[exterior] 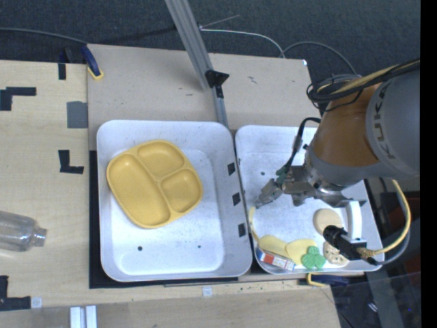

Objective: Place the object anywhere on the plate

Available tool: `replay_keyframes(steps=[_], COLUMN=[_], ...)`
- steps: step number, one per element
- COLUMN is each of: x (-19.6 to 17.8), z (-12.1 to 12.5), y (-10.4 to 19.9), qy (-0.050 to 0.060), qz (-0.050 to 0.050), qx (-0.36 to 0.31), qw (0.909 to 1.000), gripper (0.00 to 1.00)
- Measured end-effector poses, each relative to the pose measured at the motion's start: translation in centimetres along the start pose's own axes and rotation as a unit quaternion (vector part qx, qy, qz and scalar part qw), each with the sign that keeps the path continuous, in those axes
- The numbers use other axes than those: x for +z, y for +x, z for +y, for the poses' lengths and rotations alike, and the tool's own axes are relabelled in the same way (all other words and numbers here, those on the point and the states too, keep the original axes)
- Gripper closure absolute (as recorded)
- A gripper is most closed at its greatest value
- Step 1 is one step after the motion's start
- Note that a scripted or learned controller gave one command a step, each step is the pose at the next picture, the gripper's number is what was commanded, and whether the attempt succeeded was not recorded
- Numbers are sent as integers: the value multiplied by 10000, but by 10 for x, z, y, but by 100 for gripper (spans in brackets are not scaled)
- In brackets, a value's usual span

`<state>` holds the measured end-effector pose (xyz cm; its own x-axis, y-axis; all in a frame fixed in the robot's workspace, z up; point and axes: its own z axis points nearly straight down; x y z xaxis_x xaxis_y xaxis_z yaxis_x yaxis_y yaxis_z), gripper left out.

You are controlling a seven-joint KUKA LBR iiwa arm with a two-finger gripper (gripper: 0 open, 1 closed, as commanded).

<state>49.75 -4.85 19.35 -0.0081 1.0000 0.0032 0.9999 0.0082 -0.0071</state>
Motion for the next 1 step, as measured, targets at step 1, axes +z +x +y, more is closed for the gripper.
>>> replay_keyframes(steps=[1], x=[-13], z=[0], y=[-4], qy=[-17], qz=[-8], qx=[24], qw=[10000], gripper=[100])
